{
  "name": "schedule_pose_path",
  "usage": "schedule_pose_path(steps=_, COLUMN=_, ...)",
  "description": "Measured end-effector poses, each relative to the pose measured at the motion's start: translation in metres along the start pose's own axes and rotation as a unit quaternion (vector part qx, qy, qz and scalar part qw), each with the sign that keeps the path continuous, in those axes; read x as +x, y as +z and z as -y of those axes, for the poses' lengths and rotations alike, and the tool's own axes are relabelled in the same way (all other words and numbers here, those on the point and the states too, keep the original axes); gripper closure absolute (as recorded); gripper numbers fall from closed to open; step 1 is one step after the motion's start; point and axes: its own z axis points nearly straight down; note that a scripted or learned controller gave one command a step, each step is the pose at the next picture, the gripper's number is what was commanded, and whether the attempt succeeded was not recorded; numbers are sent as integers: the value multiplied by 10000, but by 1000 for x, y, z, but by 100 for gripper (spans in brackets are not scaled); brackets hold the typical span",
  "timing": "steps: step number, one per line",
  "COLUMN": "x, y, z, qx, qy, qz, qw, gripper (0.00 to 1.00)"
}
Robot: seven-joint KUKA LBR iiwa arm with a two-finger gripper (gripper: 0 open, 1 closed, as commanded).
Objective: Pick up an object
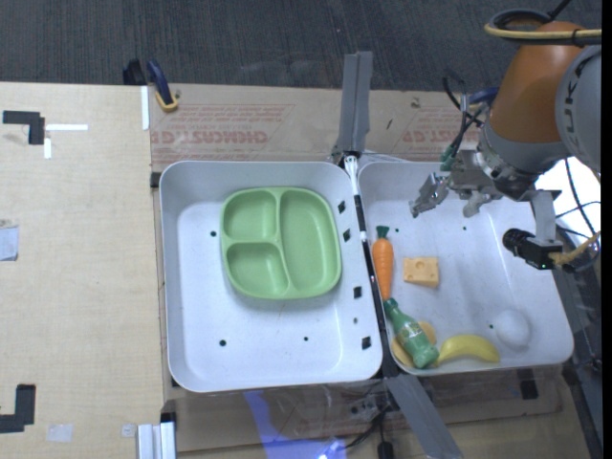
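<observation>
Light wood bench (76, 285) is carrying two shallow white bins side by side, with brown cardboard (249, 132) lying behind them and dark carpet beyond.

Near edge of the right bin (550, 338): a yellow banana (467, 349) is lying along the near wall, its left end touching a green plastic bottle (413, 337) that is lying slanted in the near-left corner. A round white object (513, 326), hard to make out against the bin floor, is sitting just right of the banana.

Further in, an orange carrot with a green top (382, 263) is lying lengthwise against the right bin's left wall. A yellow wedge of toy cheese with holes (422, 272) is sitting just right of it, apart from the carrot.

Left bin (182, 285) is holding a pale green three-compartment plastic plate (281, 243), roughly centred, lying flat.

Far right: the grey arm with the orange band (531, 84) is reaching in over the far part of the right bin. Its two-finger gripper (449, 191) is hanging above the far-left floor of that bin, fingers spread apart, gripping nothing, well apart from the cheese and carrot.

A blue-and-yellow clamp (158, 82) is sitting at the cardboard's far-left corner.
</observation>
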Motion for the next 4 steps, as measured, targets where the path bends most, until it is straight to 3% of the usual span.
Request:
schedule_pose_path(steps=1, x=-5, y=101, z=44, qx=-6, qy=377, qz=-3, qw=9993, gripper=0)
schedule_pose_path(steps=2, x=23, y=1, z=-8, qx=-12, qy=-927, qz=3, qw=9957, gripper=0)
schedule_pose_path(steps=3, x=-8, y=97, z=19, qx=-11, qy=-2414, qz=2, qw=9704, gripper=0)
schedule_pose_path(steps=4, x=-35, y=102, z=73, qx=-5, qy=-1288, qz=-5, qw=9917, gripper=0)
